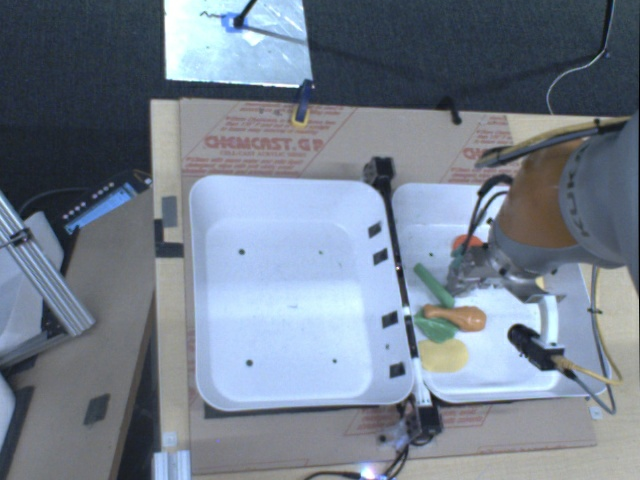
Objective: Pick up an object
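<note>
One tool (finger spread impossible to tell) hangs low beside the green object.

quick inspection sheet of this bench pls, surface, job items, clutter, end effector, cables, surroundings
surface: two shallow white bins side by side, left bin and right bin, on a brown printed board.
job's things: in the right bin, a green stick-like object, an orange-brown object below it, a pale yellow flat piece lowest, and a small orange-red item partly hidden by the arm.
clutter: a yellow clip at the board's far edge.
end effector: end effector is low over the right bin beside the green object; finger state unclear.
cables: a thin white cable at top right; black cables along the arm.
surroundings: dark floor, a silver sheet beyond the board.
</note>
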Action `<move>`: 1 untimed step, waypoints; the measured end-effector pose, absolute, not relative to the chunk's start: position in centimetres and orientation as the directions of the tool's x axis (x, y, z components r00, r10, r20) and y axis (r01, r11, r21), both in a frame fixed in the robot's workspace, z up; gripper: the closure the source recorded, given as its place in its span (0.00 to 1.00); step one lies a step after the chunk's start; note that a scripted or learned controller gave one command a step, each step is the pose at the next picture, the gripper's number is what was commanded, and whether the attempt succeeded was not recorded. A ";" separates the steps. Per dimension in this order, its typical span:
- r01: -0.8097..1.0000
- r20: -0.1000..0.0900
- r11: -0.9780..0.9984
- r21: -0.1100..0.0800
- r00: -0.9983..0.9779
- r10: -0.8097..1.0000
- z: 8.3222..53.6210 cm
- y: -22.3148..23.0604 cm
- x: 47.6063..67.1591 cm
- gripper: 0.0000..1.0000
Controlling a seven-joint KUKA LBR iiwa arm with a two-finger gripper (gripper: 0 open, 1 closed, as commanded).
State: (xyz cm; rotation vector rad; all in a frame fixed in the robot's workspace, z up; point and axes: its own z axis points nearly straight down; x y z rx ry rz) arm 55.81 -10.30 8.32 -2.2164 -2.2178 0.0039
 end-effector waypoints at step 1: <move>1.000 -0.002 0.011 0.020 -0.011 1.000 19.3 -6.6 66.2 1.00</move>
